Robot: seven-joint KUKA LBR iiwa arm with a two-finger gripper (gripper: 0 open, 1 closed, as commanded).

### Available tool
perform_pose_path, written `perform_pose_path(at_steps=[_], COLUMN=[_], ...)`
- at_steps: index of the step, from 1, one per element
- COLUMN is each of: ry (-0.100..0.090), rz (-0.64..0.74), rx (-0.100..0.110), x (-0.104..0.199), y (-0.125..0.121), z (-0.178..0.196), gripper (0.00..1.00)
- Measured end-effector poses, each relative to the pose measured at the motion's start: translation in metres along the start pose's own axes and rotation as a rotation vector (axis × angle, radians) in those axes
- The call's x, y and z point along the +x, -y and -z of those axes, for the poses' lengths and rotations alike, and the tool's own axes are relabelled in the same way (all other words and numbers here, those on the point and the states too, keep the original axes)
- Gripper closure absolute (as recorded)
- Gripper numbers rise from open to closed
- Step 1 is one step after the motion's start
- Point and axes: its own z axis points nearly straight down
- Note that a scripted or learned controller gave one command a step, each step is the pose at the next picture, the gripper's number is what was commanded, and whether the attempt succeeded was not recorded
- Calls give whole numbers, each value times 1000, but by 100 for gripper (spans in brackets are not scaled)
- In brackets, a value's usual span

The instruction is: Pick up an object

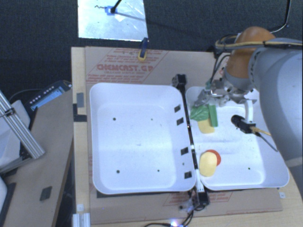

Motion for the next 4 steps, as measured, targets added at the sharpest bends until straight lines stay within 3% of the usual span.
perform_pose_path(at_steps=[1,2,3,4], ry=[-1,4,4,-7], rz=[-3,-12,-6,-2], rx=[10,2,-5,30], x=[-2,-58,-65,-4], y=[5,3,9,38], z=[9,127,352,196], gripper=[100,100,100,100])
